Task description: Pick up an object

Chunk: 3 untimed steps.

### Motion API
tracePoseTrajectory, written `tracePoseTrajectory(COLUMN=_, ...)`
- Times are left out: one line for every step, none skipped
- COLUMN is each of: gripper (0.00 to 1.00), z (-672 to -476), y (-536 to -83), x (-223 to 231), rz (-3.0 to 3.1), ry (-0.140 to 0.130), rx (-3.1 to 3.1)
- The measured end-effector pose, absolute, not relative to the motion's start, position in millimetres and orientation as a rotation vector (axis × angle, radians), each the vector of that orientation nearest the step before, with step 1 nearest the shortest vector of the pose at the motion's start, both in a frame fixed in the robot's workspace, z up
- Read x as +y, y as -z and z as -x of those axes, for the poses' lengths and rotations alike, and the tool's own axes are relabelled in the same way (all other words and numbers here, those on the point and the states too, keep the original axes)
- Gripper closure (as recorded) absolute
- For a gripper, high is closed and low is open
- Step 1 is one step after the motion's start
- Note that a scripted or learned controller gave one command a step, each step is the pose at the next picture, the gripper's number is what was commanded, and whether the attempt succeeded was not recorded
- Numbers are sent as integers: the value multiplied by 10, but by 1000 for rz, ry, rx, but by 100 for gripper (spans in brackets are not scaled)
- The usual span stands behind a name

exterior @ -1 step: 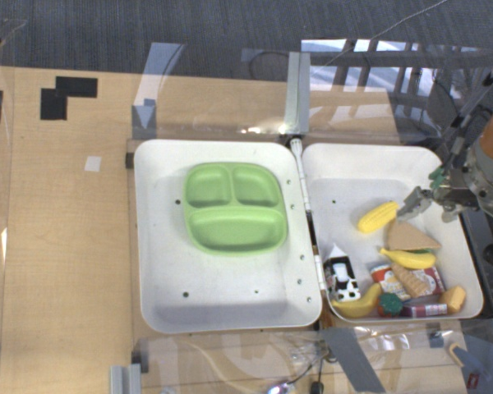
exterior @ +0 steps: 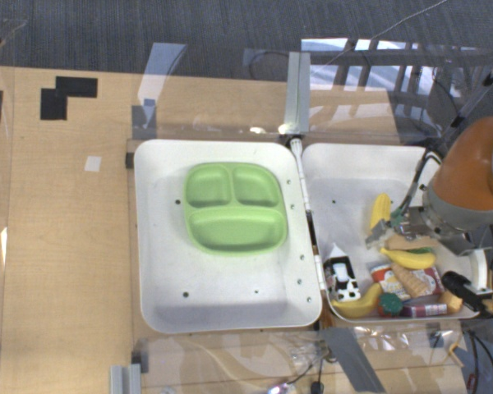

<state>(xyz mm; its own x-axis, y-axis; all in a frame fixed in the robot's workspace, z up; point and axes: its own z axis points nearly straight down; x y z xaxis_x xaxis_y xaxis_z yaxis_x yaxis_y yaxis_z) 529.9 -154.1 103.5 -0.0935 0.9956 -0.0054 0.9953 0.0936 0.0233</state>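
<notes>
Several small things crowd the near corner of the right bin [exterior: 345, 171]: a black-and-white cow toy [exterior: 341, 276], a yellow piece [exterior: 357, 302] touching it, a red and green item [exterior: 388, 304], and a wrapped snack [exterior: 411, 281]. Just beyond them lies a banana [exterior: 408, 258], and farther back a second banana [exterior: 380, 210]. Between the two hang the jaws [exterior: 392, 226]; I cannot tell whether they are apart. Left of that bin, another bin [exterior: 160, 220] holds a green divided plate [exterior: 232, 207].

Grey arm [exterior: 468, 208] with orange band, black cable alongside.
</notes>
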Motion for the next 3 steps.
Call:
tracePoseTrajectory(gripper=0, z=-5575, y=-1721, x=-1487, rz=-2060, ry=-7, rx=2364)
tracePoseTrajectory(gripper=0, z=-5544, y=-1026, x=-1431, rz=-1973, ry=-17, rx=2419)
tracePoseTrajectory(gripper=100, z=-5571, y=-1152, x=-1433, rz=-1967, ry=-22, rx=2413)
